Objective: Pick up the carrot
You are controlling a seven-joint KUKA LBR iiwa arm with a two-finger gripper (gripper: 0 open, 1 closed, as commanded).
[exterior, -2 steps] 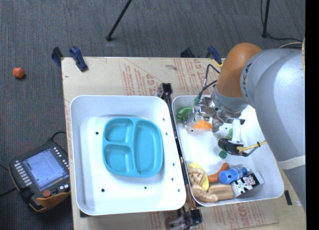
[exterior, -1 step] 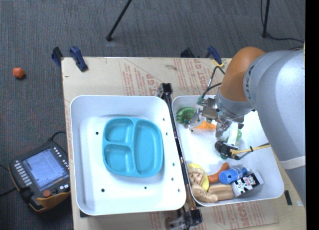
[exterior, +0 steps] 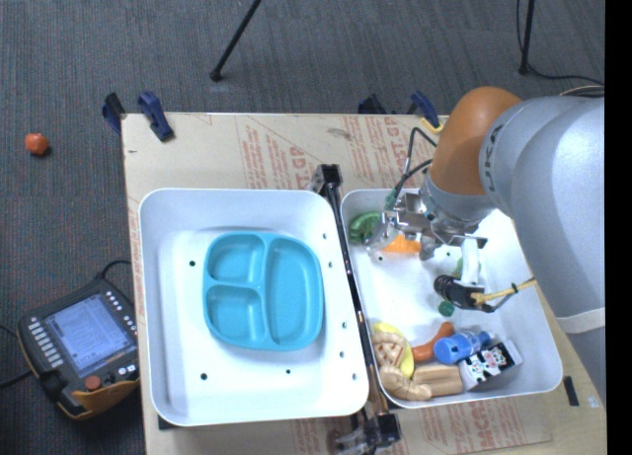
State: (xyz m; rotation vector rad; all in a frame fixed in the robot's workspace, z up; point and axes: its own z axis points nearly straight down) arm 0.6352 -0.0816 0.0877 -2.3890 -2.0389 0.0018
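You are looking down at a slant on a cardboard-topped bench (exterior: 247,147) that bears two shallow white bins side by side. The left bin (exterior: 163,246) holds a light blue divided plate (exterior: 264,290) with three compartments, lying flat near the middle.

Your grey arm with its orange band (exterior: 472,142) reaches in from the right, over the far left corner of the right bin (exterior: 533,344). The gripper (exterior: 413,228) sits low in that corner. You cannot tell from this view whether the pincer is open or closed, or whether it grips anything.

The carrot (exterior: 401,244), a small orange piece, lies on the bin floor right at the gripper, partly covered by it. A green toy (exterior: 363,226) lies just to its left, against the bin's left wall.

The near end of the right bin holds a cluster of toy foods, well apart from the carrot. There you have a yellow piece (exterior: 386,333), a tan ridged pastry (exterior: 394,354) and a tan bread roll (exterior: 441,381). With them lie an orange-red sausage (exterior: 427,351), a blue bottle (exterior: 456,348) and a black-and-white carton (exterior: 490,364).

Blue clamps (exterior: 154,115) grip the bench's far edge. On the dark carpet to the left lie a teach pendant (exterior: 81,342) and, farther back, a small orange ball (exterior: 37,143).
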